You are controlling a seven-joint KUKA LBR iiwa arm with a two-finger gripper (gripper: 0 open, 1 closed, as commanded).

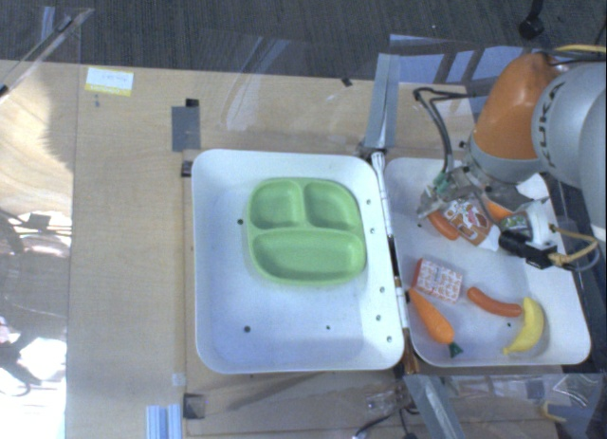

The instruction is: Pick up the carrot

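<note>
The carrot [432,320], orange with a dark green stub at its near end, lies at a slant along the left front edge of the right bin [560,352]. The grey arm with its orange band [512,110] reaches in from the right. Its gripper [450,196] hangs low over the far part of that bin, right above an orange and white item [461,223]. The carrot lies well toward the front from the gripper, apart from it.
A pink checked block [439,281] sits just behind the carrot. An orange-red sausage [494,302] and a yellow banana [527,325] lie to its right. The left bin [218,333] holds a green divided plate [305,232]. Black cables trail off the wrist.
</note>
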